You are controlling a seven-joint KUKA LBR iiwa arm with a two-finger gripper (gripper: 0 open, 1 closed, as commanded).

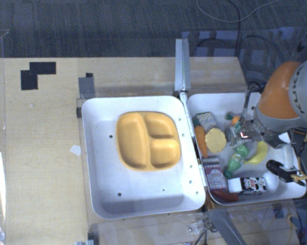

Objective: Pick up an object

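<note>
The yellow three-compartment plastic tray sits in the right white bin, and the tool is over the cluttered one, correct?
Not quite: the camera view shows the yellow three-compartment plastic tray in the left white bin. The tool is indeed over the cluttered right white bin.

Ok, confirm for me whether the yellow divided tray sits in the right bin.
No, the yellow divided tray lies in the left bin, while the right bin holds the clutter of small items.

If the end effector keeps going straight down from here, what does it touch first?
Most likely the green bottle, which lies right under the end effector in the right bin; the yellow banana sits just beside it. Depth is unclear.
</note>
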